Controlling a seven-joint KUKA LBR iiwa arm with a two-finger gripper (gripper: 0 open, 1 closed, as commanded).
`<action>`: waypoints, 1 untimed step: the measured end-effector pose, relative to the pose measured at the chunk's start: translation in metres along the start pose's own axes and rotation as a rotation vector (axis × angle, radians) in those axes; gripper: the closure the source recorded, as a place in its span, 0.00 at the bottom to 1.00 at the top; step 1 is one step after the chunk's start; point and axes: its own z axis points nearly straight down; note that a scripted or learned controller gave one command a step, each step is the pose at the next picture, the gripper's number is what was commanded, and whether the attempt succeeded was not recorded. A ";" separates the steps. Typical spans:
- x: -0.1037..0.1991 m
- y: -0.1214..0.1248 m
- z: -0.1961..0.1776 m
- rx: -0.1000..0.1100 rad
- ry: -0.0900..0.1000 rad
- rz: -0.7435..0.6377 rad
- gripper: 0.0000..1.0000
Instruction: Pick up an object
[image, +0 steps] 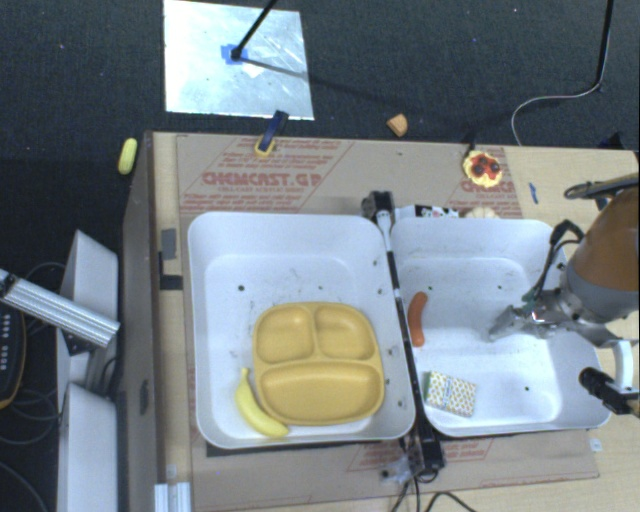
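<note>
The left bin (230, 250) holds a yellow divided plate (318, 360) with a banana (256, 404) lying against its lower left edge. In the right bin (480, 262), an orange-red sausage (417, 317) lies near the left wall and a green-white patterned packet (451, 393) rests near the front. My gripper (503, 327) reaches in from the right and hangs low over the right bin's middle, right of the sausage and above the packet. Nothing shows between its fingers.
On the bench behind the bins sit a small pizza toy (483, 167), an orange bit (398, 124) and a blue-yellow clip (270, 133). A yellow piece (127, 155) lies off the bench's left corner. A black divider (397, 300) separates the bins.
</note>
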 end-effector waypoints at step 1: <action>0.059 0.080 -0.002 -0.003 0.001 -0.003 0.00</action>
